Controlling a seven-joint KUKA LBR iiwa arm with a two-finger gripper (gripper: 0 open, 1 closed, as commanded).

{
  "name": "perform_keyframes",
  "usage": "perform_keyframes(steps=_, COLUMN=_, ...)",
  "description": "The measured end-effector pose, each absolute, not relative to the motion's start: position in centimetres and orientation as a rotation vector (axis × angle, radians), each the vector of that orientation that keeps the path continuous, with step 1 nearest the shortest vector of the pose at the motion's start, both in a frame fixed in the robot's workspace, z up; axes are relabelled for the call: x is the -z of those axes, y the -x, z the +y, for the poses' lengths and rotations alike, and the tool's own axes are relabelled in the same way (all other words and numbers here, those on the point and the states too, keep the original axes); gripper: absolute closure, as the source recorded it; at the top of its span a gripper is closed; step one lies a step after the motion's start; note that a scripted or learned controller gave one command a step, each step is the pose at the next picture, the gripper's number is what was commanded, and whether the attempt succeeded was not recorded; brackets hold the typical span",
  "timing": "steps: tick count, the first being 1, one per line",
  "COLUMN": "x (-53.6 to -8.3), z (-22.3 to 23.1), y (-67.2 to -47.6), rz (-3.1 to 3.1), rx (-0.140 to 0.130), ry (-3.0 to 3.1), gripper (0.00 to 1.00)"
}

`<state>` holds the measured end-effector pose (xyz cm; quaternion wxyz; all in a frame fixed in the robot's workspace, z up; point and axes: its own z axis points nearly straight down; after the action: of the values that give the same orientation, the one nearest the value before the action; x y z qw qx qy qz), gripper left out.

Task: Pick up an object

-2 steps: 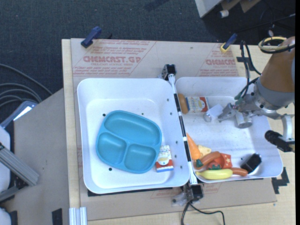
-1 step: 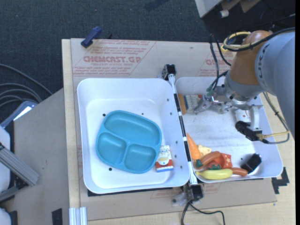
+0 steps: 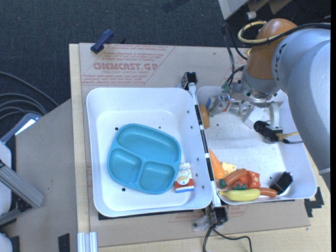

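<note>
My gripper (image 3: pixel 217 105) is low in the far left corner of the right bin (image 3: pixel 294 156), close to the divider. A brown object (image 3: pixel 204 119) lies just beside it against the bin wall. In the near corner of that bin lie an orange carrot (image 3: pixel 214 163), a yellow cheese wedge (image 3: pixel 229 168), a red sausage-like toy (image 3: pixel 237 177) and a yellow banana (image 3: pixel 241 195). A small black block (image 3: pixel 281 182) rests to their right.
The left bin (image 3: pixel 97 114) holds a blue divided plate (image 3: pixel 143 157) and a small white and red carton (image 3: pixel 184 177) by the plate's near right edge. A blue clip (image 3: pixel 102 41) lies on the cardboard behind the bins.
</note>
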<state>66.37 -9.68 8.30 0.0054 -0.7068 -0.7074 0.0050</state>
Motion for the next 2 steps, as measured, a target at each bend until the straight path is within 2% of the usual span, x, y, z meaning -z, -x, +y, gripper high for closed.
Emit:
perform_keyframes(steps=1, x=-9.38, z=-9.61, y=-66.50, rz=-2.219, rx=-0.011, ry=2.215, gripper=1.00)
perform_keyframes(steps=2, x=-9.34, z=-9.94, y=-66.32, rz=-2.215, rx=-0.024, ry=2.215, gripper=0.00)
